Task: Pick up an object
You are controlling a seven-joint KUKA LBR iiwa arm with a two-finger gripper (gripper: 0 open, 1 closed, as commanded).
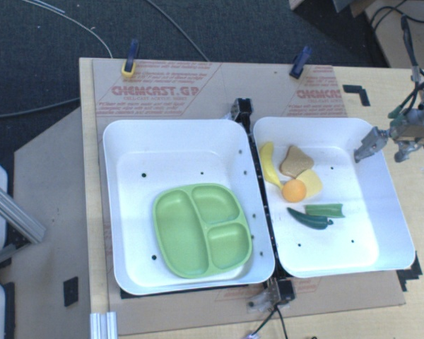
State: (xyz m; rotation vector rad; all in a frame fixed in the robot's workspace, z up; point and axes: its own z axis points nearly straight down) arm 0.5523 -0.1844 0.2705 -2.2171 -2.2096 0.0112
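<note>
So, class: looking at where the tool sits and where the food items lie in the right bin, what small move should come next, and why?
Probably a short move toward the view's left and down, to bring the tool over the cluster. It sits at the right bin's upper right edge, apart from the brown piece, orange ball and banana, and touches none of them.

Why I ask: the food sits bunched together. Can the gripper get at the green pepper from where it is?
Probably yes. The gripper hangs over the right bin's far right corner, and the green pepper lies at the pile's near edge, nothing on top.
</note>
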